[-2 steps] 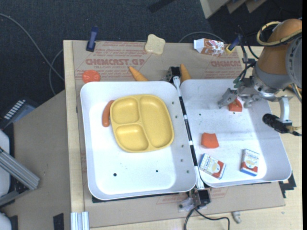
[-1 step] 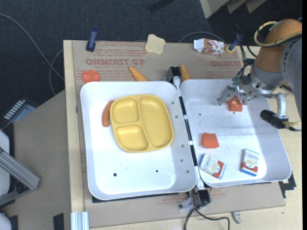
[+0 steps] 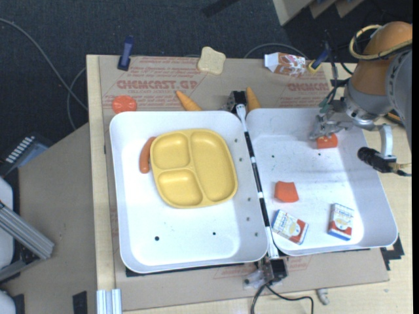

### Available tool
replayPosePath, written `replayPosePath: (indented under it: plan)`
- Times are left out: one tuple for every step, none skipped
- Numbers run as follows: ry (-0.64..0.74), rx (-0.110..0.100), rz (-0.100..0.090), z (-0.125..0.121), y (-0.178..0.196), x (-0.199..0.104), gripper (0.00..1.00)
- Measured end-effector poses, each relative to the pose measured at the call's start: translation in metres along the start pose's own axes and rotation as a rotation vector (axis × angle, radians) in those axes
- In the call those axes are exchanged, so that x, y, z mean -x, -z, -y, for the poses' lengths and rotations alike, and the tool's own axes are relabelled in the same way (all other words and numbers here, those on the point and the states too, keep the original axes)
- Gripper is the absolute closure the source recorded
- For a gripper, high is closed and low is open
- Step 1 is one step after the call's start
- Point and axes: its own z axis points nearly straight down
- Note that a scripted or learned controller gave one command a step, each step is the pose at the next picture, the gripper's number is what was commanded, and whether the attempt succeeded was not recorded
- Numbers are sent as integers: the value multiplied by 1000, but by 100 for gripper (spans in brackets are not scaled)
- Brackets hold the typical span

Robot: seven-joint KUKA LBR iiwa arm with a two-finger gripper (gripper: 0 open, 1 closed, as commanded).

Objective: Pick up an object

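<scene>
My gripper (image 3: 325, 131) hangs over the far part of the right bin (image 3: 366, 175), pointing down. A small red-orange block (image 3: 327, 141) lies right under its tip, touching it or nearly so; whether it is gripped is unclear. Nearer the front of the same bin lie an orange wedge (image 3: 285, 191) and two small cartons (image 3: 289, 226) (image 3: 340, 220). The left bin (image 3: 190, 237) holds a yellow divided plate (image 3: 194, 167) with a red sausage (image 3: 145, 156) beside its left edge.
Behind the bins, on the board, lie a bread slice (image 3: 211, 59), a small carton (image 3: 286, 63), two carrots (image 3: 188, 101) (image 3: 252, 98), an orange disc (image 3: 123, 103) and a blue item (image 3: 125, 53). A black clip (image 3: 237, 101) sits where the bins meet.
</scene>
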Motion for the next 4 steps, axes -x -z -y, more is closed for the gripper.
replayPosePath:
  plan:
    - [0, -1, -3, -5, 89, -56, 100]
    - [0, -3, -3, -4, 101, -78, 100]
    - [-1, -6, -4, 25, 114, -126, 100]
    - [-1, -8, -4, 45, 93, -155, 100]
